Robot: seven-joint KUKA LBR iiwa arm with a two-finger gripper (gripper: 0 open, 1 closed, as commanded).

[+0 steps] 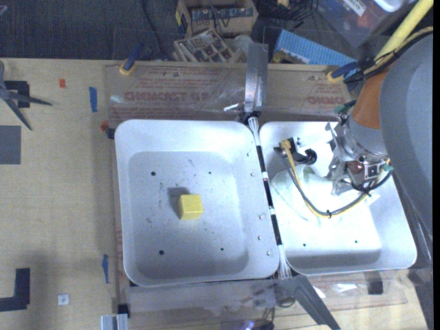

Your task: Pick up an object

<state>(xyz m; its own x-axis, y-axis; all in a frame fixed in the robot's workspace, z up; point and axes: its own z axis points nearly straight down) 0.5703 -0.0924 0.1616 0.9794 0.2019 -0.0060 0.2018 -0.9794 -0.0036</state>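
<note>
Small yellow block, squarish and plain, lies near centre of the left bin; gripper sits over the right bin, its state indiscernible.

Yellow block in the left bin

The small cube lay flat near the middle of the bin's floor, turned slightly askew to the walls.

The grey arm enters at the right edge of the frame and bends downward, its orange band showing above the wrist. The tool hangs at centre right, pointing down, with yellow and black cables looping from it toward the left.
</note>
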